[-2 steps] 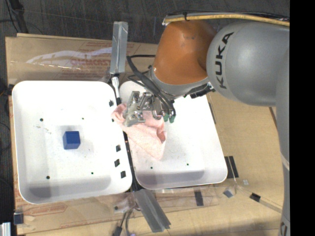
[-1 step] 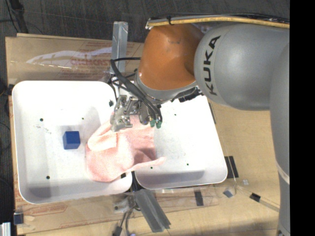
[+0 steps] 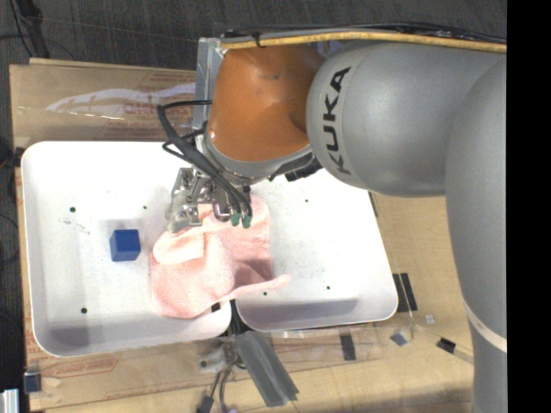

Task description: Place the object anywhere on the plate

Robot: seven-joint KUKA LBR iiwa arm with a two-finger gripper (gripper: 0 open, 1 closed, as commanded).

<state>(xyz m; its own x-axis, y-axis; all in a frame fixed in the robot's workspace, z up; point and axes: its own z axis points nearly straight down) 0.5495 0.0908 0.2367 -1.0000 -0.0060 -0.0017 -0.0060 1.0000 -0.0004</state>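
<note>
While the gripper (image 3: 209, 203) is poised mid-frame over a pink cloth (image 3: 207, 265), finger state undeterminable, a blue cube (image 3: 125, 244) is seen left.

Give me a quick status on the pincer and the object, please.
Pincer low over the seam between the bins, at the pink cloth's top edge. Blue cube loose in the left bin, apart from the pincer. Cloth drapes across both bins.
</note>
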